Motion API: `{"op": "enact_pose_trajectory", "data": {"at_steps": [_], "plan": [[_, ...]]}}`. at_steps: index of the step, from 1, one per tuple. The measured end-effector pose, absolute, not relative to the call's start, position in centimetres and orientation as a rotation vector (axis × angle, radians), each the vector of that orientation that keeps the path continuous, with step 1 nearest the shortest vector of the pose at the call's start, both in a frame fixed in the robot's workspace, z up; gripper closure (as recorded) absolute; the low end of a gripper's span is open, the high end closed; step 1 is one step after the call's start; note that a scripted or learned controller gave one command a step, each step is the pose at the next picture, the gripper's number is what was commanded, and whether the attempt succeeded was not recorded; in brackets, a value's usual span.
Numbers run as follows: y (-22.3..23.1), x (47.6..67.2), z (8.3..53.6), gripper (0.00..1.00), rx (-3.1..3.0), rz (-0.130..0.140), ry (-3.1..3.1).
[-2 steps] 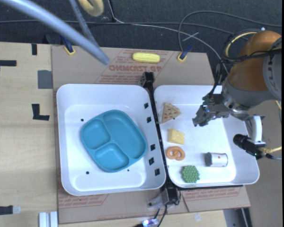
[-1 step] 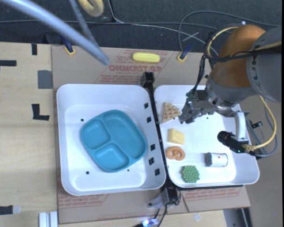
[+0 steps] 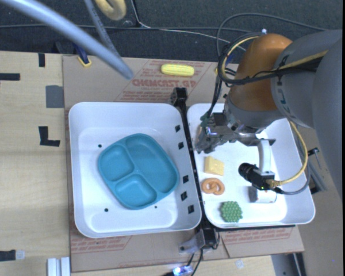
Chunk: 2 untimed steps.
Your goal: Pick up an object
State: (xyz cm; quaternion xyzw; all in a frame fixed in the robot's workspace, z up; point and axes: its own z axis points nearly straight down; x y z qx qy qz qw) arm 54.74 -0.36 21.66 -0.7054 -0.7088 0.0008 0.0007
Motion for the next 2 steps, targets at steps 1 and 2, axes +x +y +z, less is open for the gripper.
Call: {"op": "enact_pose_trajectory", "data": {"at_steps": [1, 2], "plan": [[4.7, 54.7, 20.9, 1.0, -2.214, 0.004, -2.226], [10.0, 55.2, 21.1, 1.0, -2.214, 0.001, -2.227]]}}
